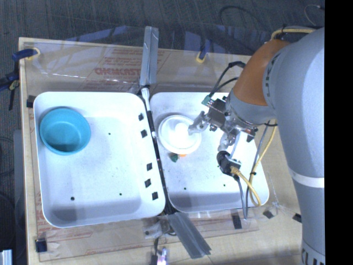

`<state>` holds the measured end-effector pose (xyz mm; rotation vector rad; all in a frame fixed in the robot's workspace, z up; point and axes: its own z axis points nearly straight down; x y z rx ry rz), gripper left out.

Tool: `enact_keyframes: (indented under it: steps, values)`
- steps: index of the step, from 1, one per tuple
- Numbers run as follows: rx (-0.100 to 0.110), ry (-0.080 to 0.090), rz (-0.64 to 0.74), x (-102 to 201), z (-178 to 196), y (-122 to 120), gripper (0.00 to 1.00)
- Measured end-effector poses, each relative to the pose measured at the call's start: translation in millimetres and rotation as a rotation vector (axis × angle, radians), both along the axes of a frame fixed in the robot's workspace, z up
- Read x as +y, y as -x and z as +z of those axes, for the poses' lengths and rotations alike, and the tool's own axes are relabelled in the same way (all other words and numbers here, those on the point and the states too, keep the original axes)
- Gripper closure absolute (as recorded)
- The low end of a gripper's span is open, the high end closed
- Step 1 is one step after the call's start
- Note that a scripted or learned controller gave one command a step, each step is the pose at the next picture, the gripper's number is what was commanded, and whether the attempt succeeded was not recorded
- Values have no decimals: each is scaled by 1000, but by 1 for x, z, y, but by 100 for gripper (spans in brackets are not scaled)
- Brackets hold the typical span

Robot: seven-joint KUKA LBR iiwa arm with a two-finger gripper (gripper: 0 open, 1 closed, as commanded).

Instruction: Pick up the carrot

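Clearly, we find the small orange carrot (180, 156), half hidden under the white round bowl (178, 132), lying left of and below our metal two-finger gripper (194, 127); its opening we cannot tell.

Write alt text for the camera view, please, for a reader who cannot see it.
The gripper hangs over a white bowl in the right bin; a carrot peeks out at the bowl's near edge. A blue bowl sits in the left bin.
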<state>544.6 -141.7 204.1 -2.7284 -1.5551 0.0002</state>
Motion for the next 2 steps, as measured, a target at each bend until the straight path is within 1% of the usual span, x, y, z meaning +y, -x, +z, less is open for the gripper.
enact_keyframes:
  steps: [1,2]
  values:
    - [-8,0,218,-10,-97,-27,0]
    - [0,1,435,-46,-66,-22,0]
